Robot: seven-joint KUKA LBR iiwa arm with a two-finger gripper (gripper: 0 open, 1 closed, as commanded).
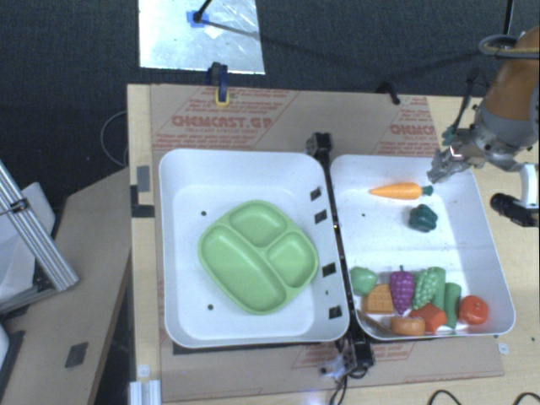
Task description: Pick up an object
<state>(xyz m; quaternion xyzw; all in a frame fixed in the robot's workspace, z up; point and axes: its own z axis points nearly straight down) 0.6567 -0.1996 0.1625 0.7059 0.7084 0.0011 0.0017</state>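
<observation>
Carrot [396, 191], orange with a green tip, is lying crosswise near the far wall of the right bin [488, 226], clear floor around it. Gripper [442, 170] is hovering just beside its green end; fingers' state cannot be told. Other toy foods [418, 294] are crowding the near edge

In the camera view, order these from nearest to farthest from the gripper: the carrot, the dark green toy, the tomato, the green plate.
Measured from the gripper:
1. carrot, just to its left, right bin.
2. dark green toy, below the carrot.
3. tomato, right bin's near corner.
4. green plate, left bin.
</observation>
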